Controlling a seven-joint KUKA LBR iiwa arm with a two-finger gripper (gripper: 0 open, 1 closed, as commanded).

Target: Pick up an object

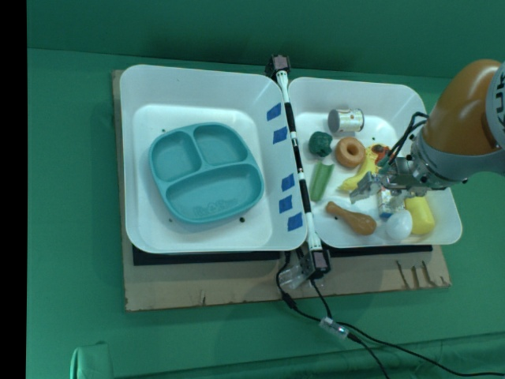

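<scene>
Hovering low over right bin [442,212], claw [377,186] sits amid a tight cluster of toys, approx. at the yellow banana-like piece [361,178]. Can't tell how far open, nor whether anything is betw. the tips: metal parts and clutter overlap too much. No held obj. confirmed.

Step in hand, by judgement: closing in for a grasp, lift not yet done. Doing it well:
- Pick one target, not two. Banana-like piece lies just left of claw, touching or nearly touching donut [349,152]; risk of pinching both or nudging donut away.
- Come down straight, centred across the narrow width of the piece, w/ tips either side, not on top.
- Shut fully before rising; lift slow, vertical, so neighbours stay put.
- Watch cables at wrist, close above the toys.

Task's thing, likely the banana-like piece: yellow, small, curved, smooth plastic look, partly hidden under claw. Probably light and slippery; shape favours a grip across its middle.

Other things, all rel. to claw:
- Brown drumstick [352,218] below-left, apart.
- White egg [398,226] below-right, near, beside yellow block [420,215].
- Green cucumber [320,181] further left, dark green lump [319,143] up-left.
- Silver can [346,120] well up-left, on its side.
- Teal divided plate [207,173] far left, in left bin [142,164].
</scene>
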